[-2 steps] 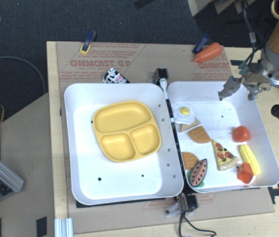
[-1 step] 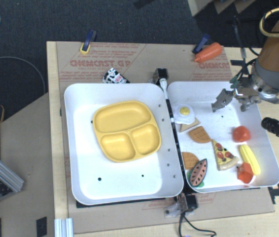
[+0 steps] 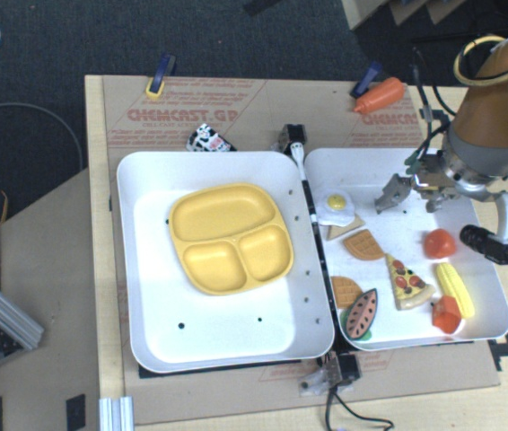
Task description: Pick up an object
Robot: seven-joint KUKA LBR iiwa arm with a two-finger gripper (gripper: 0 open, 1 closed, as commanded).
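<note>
Nearest the camera, at 5 o'clock in the right bin, lie a watermelon slice, a cookie, a pizza slice, a yellow corn cob and a red piece. A tomato sits at 3 o'clock, a brown cracker at the bin's centre-left, and a fried egg at 10 o'clock. The gripper hangs over the bin's 12 o'clock area, fingers spread apart, nothing between them. The left bin holds a yellow divided plate at its centre. Outside the bins, an orange clamp lies at 1 o'clock on the bench.
</note>
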